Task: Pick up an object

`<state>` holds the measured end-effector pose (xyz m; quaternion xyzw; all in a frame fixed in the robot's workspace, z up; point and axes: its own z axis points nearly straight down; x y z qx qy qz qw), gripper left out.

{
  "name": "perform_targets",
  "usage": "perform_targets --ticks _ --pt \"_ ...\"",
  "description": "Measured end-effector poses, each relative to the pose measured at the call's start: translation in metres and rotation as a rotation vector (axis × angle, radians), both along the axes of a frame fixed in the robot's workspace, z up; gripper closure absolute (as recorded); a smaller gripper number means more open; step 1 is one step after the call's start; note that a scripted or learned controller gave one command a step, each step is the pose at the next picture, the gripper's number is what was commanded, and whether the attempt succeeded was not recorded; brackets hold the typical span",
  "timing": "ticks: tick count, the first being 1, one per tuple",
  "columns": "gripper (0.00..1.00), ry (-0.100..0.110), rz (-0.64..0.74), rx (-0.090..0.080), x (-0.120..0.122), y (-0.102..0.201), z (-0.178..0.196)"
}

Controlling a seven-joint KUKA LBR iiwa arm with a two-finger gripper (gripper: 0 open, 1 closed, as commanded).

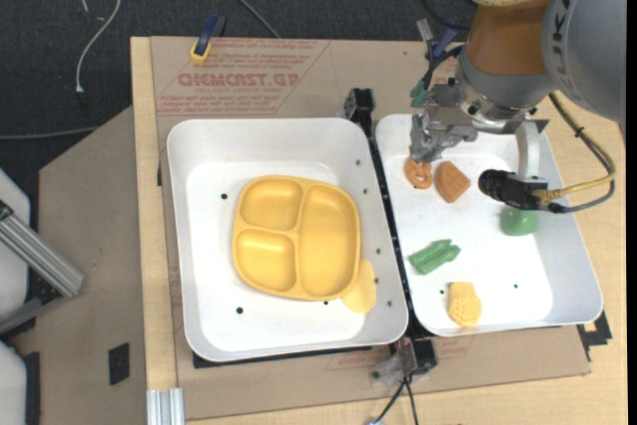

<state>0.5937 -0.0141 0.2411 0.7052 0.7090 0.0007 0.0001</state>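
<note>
Starting at the near rim of the right bin (545, 286): a small yellow toy corn cob (463, 304), knobbly and blocky, lying flat; just beyond it a green toy pea pod (434, 256), slim, ridged and set at a slant. Both well apart from the claw, so best left alone for now. Across in the left bin (195, 176), a yellow divided plate (297, 236) of smooth moulded plastic with three compartments and rounded corners – wide and low, with a pale yellow scrap tucked under its near right corner. Further back in the right bin, a green rounded piece (518, 220), partly hidden by a black fitting and hard to name. Then the likely target – a small orange rounded piece (420, 176), glossy, touching or just beside a tan-orange wedge (453, 182) with flat faces. Hanging right over the orange piece, near the bin's far left corner, the gripper (423, 159) under the grey arm (587, 25); whether spread or pressed together cannot be told from this angle, and nothing seen held. Judging from that: come straight down centred on the rounded piece, keep clear of the wedge alongside and of the bin wall, close gently since a smooth curved toy probably squirts sideways, then lift slowly and check the grip.
</note>
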Motion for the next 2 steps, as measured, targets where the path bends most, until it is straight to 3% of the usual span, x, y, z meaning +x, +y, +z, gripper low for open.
perform_targets --ticks 2 --pt "1.0 -0.001 -0.001 0.0 0.048 0.099 -0.023"
